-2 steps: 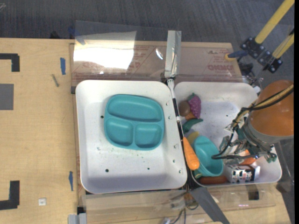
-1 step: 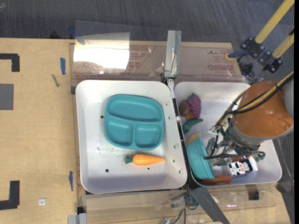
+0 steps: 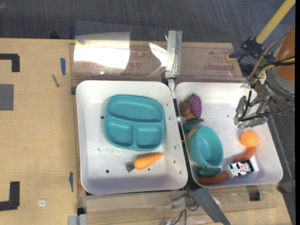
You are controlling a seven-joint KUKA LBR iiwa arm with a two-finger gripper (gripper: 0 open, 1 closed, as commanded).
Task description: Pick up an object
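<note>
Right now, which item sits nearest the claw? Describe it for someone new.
Look in the right bin, along its right side just below the claw. The orange ball lies there: round and plain orange, unlike the black-and-white carton lower down.

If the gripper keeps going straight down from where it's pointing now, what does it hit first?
Probably the bare floor of the right bin; the gripper hangs just above the orange ball in the picture, though depth is unclear.

Site: robotics lab/test cell, not a home. My bench [image 3: 33, 125] is raw plywood w/ black tape marks; two white bins [image 3: 89, 139] hold toy food, clear barrier [image 3: 126, 60] behind, grey carpet [image 3: 140, 8] beyond.
</note>
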